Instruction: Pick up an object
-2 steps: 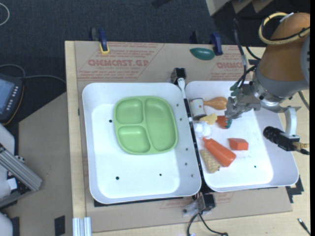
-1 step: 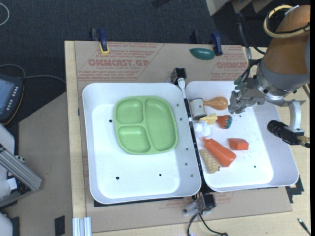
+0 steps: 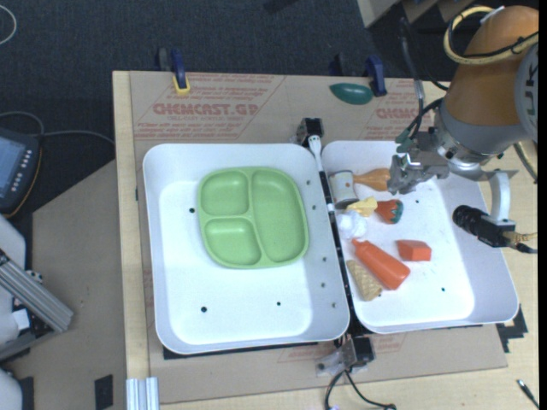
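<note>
On the bench sit two shallow white bins side by side. The left bin [image 3: 171,306] holds one thing, a light green plate [image 3: 254,217] with three sections. It lies flat near the top middle of that bin.

The right bin [image 3: 479,301] holds a small pile of toy food, mostly on its left side. Near the top lies a pale orange piece like a carrot [image 3: 373,178]. Just left of it, at the wall between the bins, is a small grey and white thing [image 3: 343,183] that is too small to name. Below that is a yellow piece [image 3: 362,205] and a little white piece [image 3: 350,224]. Beside the yellow piece is a small round red thing with a green end [image 3: 390,211]. Lower down lies a long orange-red piece [image 3: 383,264], and touching its left end is a tan, bumpy piece [image 3: 365,281]. A small red block [image 3: 414,250] lies just to the right of the long piece.

The gripper [image 3: 408,176] hangs over the top of the right bin, just above the red and green thing and next to the carrot. It is dark and small here, so whether it is wide or narrow cannot be told. Nothing can be seen between its tips.

The brown board [image 3: 128,126] under the bins has red printing that reads "CHEMCAST GP". A blue clamp with a yellow tip [image 3: 179,70] and another blue clamp [image 3: 374,73] grip its far edge, and a teal thing [image 3: 350,93] lies there too.
</note>
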`<action>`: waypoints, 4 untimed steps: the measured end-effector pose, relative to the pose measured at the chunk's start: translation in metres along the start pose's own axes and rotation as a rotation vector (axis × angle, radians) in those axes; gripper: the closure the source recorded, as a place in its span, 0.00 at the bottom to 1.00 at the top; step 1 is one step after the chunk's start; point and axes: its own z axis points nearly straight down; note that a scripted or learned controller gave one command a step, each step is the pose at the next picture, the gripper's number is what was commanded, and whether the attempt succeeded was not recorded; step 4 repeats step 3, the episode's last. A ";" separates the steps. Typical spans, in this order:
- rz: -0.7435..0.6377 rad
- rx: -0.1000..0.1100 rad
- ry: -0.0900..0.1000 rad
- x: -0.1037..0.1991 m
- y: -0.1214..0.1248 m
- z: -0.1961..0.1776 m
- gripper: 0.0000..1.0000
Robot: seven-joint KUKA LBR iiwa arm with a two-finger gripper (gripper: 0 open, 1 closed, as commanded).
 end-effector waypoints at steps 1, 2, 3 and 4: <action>0.003 0.005 0.001 -0.005 -0.003 0.013 1.00; 0.003 0.003 0.001 -0.013 -0.005 0.012 1.00; 0.003 0.004 0.001 -0.012 -0.007 0.012 1.00; 0.003 0.004 0.001 -0.012 -0.007 0.012 1.00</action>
